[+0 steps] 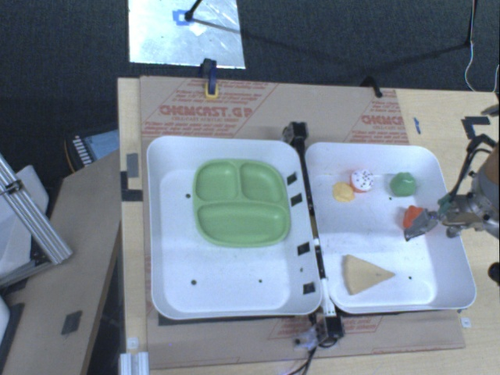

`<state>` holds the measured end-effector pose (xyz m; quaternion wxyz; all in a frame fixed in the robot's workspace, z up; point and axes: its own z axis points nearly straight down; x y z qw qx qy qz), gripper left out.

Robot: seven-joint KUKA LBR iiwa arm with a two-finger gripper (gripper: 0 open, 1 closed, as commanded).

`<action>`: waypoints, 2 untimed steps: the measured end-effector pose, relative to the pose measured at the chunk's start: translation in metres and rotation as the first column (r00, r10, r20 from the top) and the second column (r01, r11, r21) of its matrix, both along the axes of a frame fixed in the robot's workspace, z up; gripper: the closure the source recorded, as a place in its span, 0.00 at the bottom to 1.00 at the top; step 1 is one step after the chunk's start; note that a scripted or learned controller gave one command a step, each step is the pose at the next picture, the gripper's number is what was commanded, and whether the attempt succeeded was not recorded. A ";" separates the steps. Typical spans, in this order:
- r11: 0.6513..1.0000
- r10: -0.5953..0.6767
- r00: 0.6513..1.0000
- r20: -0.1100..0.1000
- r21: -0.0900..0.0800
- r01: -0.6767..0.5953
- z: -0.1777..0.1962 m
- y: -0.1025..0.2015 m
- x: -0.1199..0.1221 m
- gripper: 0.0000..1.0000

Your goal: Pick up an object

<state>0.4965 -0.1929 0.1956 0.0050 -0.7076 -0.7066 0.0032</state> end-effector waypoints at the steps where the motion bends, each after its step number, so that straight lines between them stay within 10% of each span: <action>1: 1.000 0.004 1.000 0.013 -0.003 -0.004 0.007 0.001 0.003 0.00; 2: 1.000 0.002 1.000 0.010 -0.002 -0.002 -0.047 -0.004 -0.005 0.00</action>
